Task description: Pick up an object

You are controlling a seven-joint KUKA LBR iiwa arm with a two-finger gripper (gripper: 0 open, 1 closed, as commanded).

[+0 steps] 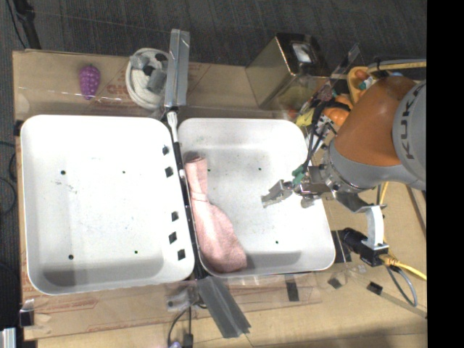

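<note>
Over the right bin [319,245], a KUKA arm [377,133] reaches in from the view's right w/ its gripper [279,192] hanging above bare white floor near the bin's middle-right. The fingers [274,191] look slightly parted w/ nothing seen between them, tho the metal parts are small and glinting, so how wide they stand is approx. at best. The pick target, a pink cloth [212,223], lies bunched against the right bin's left wall, just beside the divider [181,194] btwn the two bins, well apart from the gripper. Progress, judged from this frame: early. No grasp made, no contact w/ the cloth; what's left is the whole job, i.e. shifting toward the bin's left side, descending, closing on fabric and lifting. The cloth's long axis runs roughly along the divider, from a narrow end toward the bin's far edge to a broader, rumpled end at the near edge; the broad end leans a bit toward the bin's centre. That fuller end prob. offers the better pinch. Outside the bins, a purple object [89,80] and a white cord coil [145,78] sit on the bench.
</note>
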